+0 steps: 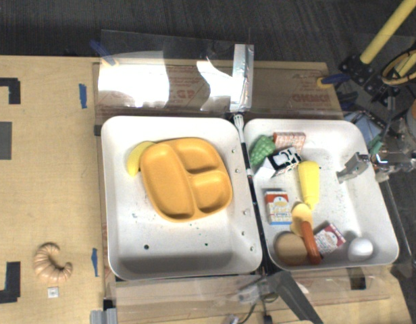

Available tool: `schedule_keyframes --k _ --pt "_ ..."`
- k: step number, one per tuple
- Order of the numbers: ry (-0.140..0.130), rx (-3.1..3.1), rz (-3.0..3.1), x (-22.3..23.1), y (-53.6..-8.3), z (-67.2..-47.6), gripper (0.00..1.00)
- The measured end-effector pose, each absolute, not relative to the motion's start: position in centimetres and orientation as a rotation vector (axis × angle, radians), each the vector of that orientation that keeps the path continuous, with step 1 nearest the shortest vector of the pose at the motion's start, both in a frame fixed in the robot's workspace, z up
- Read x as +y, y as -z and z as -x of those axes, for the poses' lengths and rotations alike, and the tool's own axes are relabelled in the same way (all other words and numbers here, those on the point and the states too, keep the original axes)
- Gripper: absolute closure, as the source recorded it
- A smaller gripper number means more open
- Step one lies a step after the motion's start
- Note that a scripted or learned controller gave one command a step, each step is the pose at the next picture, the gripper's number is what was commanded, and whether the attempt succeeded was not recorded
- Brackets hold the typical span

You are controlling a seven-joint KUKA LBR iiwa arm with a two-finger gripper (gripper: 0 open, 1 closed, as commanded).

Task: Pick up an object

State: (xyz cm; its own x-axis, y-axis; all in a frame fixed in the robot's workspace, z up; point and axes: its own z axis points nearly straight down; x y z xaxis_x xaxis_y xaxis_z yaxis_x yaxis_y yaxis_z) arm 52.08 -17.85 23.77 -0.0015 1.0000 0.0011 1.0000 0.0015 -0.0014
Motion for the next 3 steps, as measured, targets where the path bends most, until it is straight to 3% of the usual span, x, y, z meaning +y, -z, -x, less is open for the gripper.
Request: schedule_keyframes --k 1,2,3 --pt "0.004 -1.994 2.432 -11.88 -9.53 -52.53 0.00" --pt "0.002 -1.991 2.432 -11.82 -10.35 -52.46 1.00" --pt "0.001 -1.990 2.431 -11.82 -10.29 -52.42 0.00"
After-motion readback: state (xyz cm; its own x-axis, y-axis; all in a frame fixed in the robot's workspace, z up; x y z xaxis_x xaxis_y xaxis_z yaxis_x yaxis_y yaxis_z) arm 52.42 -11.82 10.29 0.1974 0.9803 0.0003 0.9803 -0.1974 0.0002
